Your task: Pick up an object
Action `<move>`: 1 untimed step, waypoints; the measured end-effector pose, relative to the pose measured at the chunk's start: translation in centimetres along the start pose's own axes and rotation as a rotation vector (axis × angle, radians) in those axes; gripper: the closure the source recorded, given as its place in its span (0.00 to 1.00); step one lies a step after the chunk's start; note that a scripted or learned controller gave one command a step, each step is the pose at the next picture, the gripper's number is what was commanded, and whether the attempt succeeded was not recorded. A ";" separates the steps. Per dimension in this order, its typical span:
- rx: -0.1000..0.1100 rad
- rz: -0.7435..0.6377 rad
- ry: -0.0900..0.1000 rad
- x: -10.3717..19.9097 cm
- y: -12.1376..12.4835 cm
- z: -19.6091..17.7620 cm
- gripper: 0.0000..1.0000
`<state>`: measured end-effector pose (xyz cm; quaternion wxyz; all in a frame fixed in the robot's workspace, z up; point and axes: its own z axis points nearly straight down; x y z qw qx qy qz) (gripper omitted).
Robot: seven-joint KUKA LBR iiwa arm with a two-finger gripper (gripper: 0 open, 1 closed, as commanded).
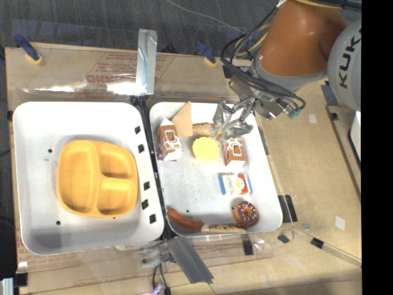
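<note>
My gripper hangs over the far part of the right bin, its metal fingers pointing down near an ice-cream cone and a brown carton. Whether anything sits between the fingers is hidden. Beside them lie a yellow round piece, a tan wedge and a second small carton. Nearer the front are a blue, white and red packet, a chocolate doughnut and a sausage.
The left bin holds a yellow divided plate. The arm's orange band and cables overhang the right bin's far right corner. A strip of tape stands behind the bins.
</note>
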<state>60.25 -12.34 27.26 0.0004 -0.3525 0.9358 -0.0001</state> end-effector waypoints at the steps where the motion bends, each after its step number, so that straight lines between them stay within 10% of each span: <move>1: -0.005 0.088 0.003 3.8 8.9 5.5 1.00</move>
